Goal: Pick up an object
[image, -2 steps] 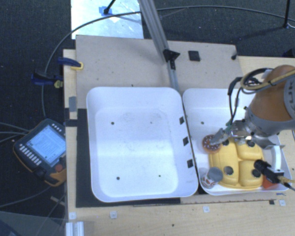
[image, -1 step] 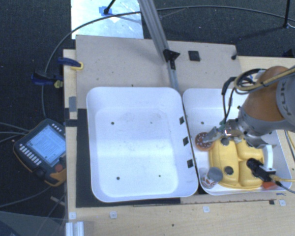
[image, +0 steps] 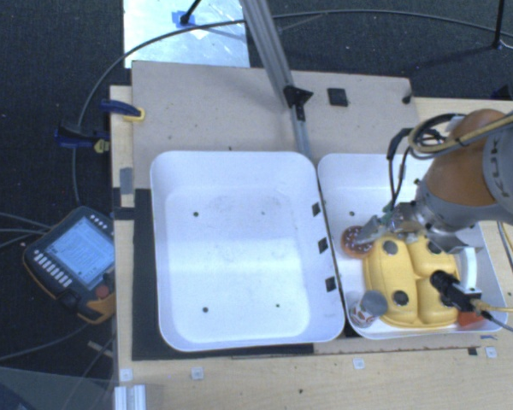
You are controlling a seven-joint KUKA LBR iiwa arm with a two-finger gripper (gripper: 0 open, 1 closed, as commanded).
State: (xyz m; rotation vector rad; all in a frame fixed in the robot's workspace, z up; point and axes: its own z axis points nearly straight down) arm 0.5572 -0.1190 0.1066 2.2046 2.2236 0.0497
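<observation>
The grey arm (orange band above the wrist) reaches in from the right, its hand lowered leftward.

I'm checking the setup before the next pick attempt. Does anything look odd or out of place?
All the objects crowd the right white bin: a big yellow plastic piece, a small brown ring, a grey-capped item. Nothing looks spilled or damaged.

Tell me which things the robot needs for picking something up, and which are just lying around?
For the job:
- tool, low in the right bin
- yellow toy
- round brown thing
- grey thing
- orange bit

Just lying about:
- left bin
- handheld screen
- blue clamps
- cables
- metal pole
</observation>
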